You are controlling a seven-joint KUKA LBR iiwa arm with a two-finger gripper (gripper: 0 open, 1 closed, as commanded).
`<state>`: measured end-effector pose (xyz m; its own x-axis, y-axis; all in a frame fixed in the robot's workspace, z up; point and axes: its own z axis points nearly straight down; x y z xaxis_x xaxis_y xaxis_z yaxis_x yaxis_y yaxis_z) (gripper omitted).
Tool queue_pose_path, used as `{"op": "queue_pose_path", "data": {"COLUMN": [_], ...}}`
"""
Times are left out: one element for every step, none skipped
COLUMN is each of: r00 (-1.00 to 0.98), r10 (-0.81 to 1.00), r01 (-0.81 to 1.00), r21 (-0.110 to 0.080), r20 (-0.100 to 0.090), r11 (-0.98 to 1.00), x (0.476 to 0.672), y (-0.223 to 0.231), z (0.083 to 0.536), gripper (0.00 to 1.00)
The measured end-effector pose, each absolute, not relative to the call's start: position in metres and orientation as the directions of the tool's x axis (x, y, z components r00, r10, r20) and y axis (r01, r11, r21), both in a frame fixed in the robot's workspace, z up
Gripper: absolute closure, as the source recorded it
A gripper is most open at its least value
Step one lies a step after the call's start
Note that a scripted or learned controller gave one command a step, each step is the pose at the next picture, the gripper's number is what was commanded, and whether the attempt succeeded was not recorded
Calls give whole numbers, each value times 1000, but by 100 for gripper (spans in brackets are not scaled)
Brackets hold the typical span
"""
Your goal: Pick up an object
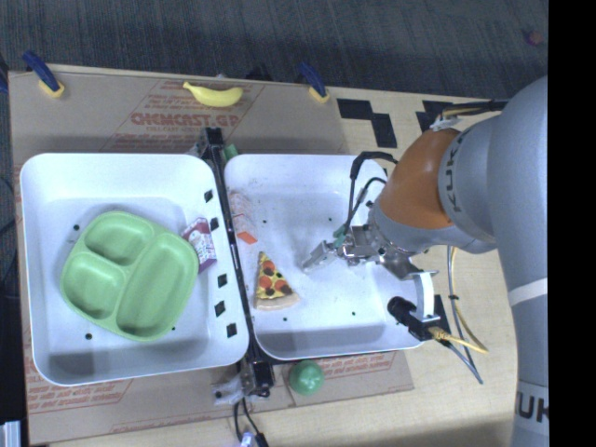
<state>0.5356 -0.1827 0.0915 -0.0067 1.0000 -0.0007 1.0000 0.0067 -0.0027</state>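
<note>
I count two white bins on the bench, side by side. Left bin: one green divided plate with three compartments, lying flat; one small dark red packet just beside its right edge, against the bin's right wall. Right bin: one toy pizza slice near the left wall, tip pointing away from me; one small orange scrap above it; a crumpled clear wrapper near the upper left corner.

Outside the bins I log one yellow banana on the cardboard behind them, one green ball in front of the right bin, and two blue clamps along the back edge.

Gripper sits low in the right bin, right of the pizza slice and apart from it. Claw spread, nothing between its fingers. Orange-banded wrist covers the bin's right side.
</note>
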Motion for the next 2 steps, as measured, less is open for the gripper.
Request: {"op": "queue_pose_path", "data": {"r00": [-6,-5], "r10": [1000,1000], "r01": [1000,1000], "r21": [-1,0], "r20": [0,1], "r11": [6,5], "x": [585,657], "y": [-210,-195], "z": [92,92], "gripper": [0,0]}}
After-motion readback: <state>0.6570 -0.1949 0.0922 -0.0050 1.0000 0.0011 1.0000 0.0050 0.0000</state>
